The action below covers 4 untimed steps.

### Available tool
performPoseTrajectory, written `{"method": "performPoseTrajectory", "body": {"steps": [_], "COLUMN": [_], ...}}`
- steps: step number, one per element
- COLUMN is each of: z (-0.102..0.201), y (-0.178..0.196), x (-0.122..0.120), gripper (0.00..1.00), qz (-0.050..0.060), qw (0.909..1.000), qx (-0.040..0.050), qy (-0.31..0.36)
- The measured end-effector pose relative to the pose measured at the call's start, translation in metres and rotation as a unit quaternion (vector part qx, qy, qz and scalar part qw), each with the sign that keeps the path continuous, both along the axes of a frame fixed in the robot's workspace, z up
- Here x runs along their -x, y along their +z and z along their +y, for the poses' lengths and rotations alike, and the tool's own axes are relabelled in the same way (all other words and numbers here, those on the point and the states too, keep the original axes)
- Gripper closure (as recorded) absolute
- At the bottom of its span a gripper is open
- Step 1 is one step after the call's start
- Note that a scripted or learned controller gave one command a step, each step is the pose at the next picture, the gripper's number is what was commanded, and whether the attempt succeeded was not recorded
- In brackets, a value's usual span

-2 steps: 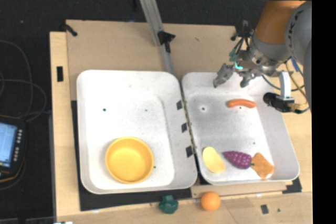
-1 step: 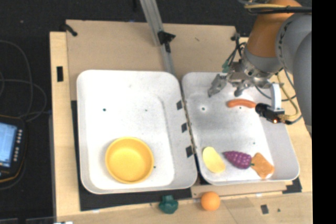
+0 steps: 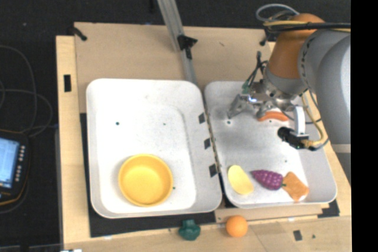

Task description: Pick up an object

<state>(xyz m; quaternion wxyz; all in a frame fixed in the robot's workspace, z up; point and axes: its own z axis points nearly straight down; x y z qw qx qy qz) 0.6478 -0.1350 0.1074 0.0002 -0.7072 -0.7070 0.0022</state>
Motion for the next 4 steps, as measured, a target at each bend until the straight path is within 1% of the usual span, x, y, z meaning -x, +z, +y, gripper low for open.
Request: {"method": "performPoseTrajectory", "body": {"steps": [1, 3, 4], "z": [-0.001, -0.011, -0.015], "y": [0.015, 0.106, 0.157], "x": [-0.002, -0.007, -0.018], "gripper": [1.0, 1.0, 1.0], "qz": [-0.004, -0.005, -0.006], "qw": [1.0, 1.0, 1.0], "qx": [-0.0002, -0.0007, -0.0007], "qy": [0.0, 0.001, 0.002]}}
